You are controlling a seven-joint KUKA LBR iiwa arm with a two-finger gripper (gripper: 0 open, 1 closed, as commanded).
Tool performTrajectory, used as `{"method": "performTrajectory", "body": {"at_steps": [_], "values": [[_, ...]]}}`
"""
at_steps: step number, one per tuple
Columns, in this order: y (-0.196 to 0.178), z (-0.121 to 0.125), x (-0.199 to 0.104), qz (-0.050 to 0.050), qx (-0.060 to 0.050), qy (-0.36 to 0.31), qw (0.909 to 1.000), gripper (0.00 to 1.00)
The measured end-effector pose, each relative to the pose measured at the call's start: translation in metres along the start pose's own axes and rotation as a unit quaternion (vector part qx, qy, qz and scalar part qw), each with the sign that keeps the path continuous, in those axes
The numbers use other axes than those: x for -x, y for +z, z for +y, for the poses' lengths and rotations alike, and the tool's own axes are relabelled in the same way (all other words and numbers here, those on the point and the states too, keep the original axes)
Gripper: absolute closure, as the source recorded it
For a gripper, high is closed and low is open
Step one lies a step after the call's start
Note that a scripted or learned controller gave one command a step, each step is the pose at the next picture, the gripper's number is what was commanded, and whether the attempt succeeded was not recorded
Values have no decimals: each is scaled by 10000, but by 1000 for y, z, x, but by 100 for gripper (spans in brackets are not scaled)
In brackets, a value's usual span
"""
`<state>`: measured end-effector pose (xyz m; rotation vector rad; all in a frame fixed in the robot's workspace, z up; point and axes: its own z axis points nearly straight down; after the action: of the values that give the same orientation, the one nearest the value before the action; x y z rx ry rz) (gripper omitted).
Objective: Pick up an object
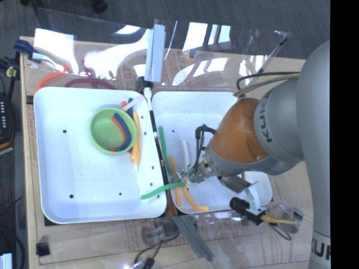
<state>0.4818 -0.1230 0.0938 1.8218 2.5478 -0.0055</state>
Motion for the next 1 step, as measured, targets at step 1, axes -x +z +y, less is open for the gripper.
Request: {"method": "performTrajectory", "body": {"at_steps": [1], "values": [[-10, 2, -2, 30, -8, -40, 10000, 100]]}}
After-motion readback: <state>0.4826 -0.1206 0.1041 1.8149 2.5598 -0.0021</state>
